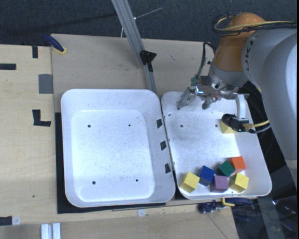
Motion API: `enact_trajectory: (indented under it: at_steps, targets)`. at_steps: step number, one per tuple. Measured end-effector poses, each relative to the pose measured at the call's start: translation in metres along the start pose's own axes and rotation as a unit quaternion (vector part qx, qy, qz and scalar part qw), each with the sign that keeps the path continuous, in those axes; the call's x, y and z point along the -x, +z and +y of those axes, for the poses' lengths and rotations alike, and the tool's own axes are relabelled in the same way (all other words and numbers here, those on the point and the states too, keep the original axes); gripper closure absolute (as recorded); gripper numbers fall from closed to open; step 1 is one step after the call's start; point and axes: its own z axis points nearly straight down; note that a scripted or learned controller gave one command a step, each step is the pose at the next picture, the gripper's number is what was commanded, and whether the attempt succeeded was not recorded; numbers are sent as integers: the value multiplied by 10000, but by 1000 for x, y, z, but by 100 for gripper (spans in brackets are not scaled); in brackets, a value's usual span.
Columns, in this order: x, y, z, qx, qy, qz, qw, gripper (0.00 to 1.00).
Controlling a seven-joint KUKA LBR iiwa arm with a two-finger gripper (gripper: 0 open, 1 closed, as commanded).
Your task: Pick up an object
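Writing: none legible.
Gripper [197, 99]: fingers spread, holding nothing, above right bin [199, 133].
Yellow block [226, 127]: partly hidden by black fitting [231, 120].
Arm [269, 49]: cropped at right.

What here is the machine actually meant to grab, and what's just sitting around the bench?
For the job:
claw, fingers spread
yellow block
blue block
purple block
green block
orange block
a second yellow block
right bin holding them

Just lying about:
left bin
metal pole
black tape marks on the bench
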Motion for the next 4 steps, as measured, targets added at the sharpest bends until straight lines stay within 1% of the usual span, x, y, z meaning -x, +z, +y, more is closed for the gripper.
enact_trajectory:
  at_steps: [1, 2, 3, 4]
  targets:
    - [2, 45, -5, -3, 8, -1, 10000, 0]
    - [1, 32, -4, 21, -4, 5, 10000, 100]
    - [-1, -10, -1, 46, 5, 4, 10000, 100]
    - [6, -65, -8, 53, 10, 0, 10000, 100]
